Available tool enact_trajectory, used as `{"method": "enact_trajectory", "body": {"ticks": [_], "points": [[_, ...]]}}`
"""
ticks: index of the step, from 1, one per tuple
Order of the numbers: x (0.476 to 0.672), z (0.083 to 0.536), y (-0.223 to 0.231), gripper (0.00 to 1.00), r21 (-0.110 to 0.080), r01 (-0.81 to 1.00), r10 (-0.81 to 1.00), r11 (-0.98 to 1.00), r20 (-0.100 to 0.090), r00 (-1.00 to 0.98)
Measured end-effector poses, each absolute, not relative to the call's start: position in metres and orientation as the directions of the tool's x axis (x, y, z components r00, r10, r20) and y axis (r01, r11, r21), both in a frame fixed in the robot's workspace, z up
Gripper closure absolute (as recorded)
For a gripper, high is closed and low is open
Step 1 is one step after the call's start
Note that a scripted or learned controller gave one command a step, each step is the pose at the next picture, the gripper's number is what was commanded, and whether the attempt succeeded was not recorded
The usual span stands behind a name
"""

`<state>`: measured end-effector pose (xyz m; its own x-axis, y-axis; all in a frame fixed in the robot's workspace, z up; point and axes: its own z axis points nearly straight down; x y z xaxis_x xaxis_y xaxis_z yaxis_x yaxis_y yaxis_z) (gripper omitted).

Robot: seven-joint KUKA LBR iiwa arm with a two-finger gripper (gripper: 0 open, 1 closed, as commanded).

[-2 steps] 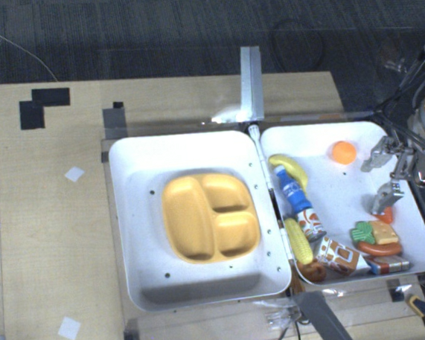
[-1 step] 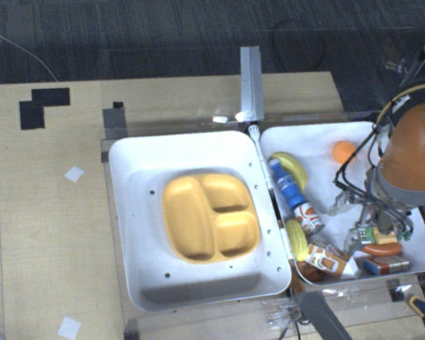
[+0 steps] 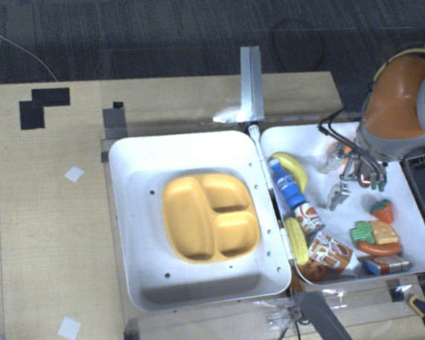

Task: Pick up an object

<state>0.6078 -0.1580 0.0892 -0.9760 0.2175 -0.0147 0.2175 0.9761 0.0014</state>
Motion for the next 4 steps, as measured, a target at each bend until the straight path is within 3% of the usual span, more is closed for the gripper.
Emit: {"method": "enact_trajectory", "body": {"ticks": [1,2,3,4], "points": [[0.575,0.123,-0.207,0.00,-0.002,0.064,0.064,0.998,-0.012,-0.998],[0.630,0.152,-0.205,0.00,0.002,0.327,0.327,0.945,-0.013,-0.945],[0.602,0.089,-0.134,0.00,0.006,0.502,0.502,0.865,-0.012,-0.865],[0.656,0.088,-0.098,0.00,0.002,0.514,0.514,0.858,-0.007,-0.858]]}}
